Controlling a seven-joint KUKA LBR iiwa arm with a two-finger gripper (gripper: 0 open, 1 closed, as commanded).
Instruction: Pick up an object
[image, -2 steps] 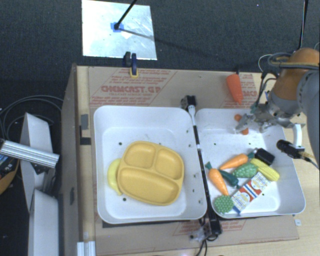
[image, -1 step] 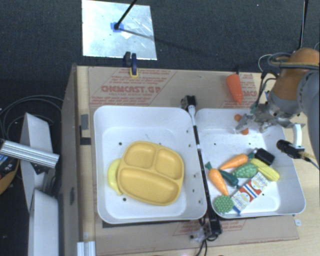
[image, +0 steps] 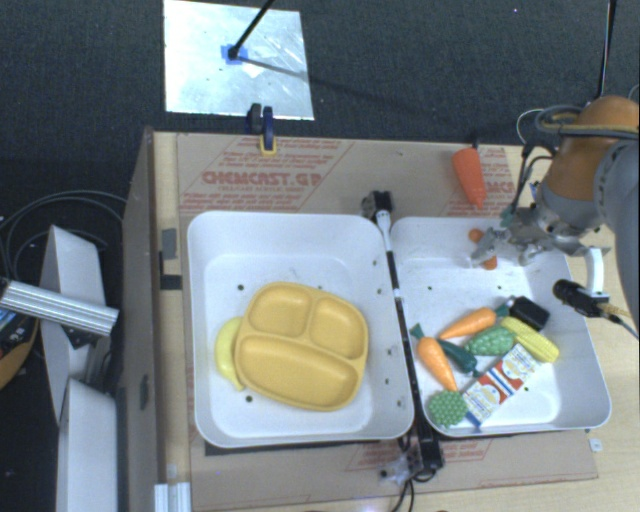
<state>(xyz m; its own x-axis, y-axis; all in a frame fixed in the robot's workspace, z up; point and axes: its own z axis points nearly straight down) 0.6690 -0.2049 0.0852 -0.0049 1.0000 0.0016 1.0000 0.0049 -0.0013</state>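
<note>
Bins: two, white; left bin (image: 210, 300), right bin (image: 585, 385).
Left bin: one yellow divided tray (image: 300, 345).
Right bin: two toy carrots (image: 437, 362), one toy corn cob (image: 530, 338), one carton (image: 495, 385).
Gripper (image: 487, 250): over right bin's far edge; finger state cannot be told.
Writing: "CHEMCAST GP" on the liner (image: 260, 178).

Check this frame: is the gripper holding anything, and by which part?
It cannot be told. The gripper hangs over the right bin's far edge with something small and orange at its tip, too small and blurred to tell whether it is an object.
</note>
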